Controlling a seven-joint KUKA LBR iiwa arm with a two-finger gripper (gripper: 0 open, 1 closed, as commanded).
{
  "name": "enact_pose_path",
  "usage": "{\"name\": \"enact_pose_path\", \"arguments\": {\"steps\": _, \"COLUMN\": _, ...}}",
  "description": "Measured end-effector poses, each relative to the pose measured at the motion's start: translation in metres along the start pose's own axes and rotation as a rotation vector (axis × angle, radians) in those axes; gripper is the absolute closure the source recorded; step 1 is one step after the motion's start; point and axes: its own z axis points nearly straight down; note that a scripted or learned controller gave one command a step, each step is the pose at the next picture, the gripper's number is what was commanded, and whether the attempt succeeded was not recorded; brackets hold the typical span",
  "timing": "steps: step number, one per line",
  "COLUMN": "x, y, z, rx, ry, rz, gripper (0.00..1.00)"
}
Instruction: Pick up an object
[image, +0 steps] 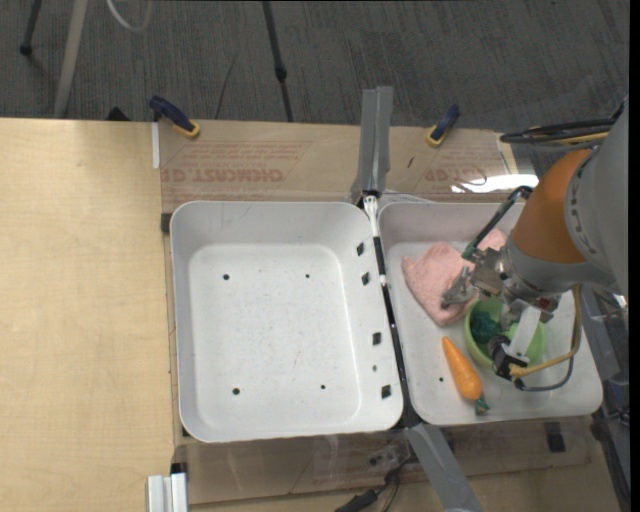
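The right bin (430, 395) holds a crumpled pink cloth (433, 277), an orange toy carrot (462, 369) with a green tip, and a green cup-like object (484, 334) with something teal inside. My gripper (492, 312) reaches down from the right, low over the green object and just right of the pink cloth. The wrist and its mounts cover most of the green object.
The left bin (200, 300) lies beside the right one, divided from it by a grey bar (376, 150). A yellow cable (555, 372) loops off the wrist over the right bin. Blue and yellow clamps (172, 114) pin the cardboard at the back.
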Motion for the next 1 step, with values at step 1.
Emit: {"name": "enact_pose_path", "arguments": {"steps": 1, "x": -0.0162, "y": -0.0657, "z": 0.0003, "rx": -0.001, "ry": 0.001, "rz": -0.341, "gripper": 0.0}}
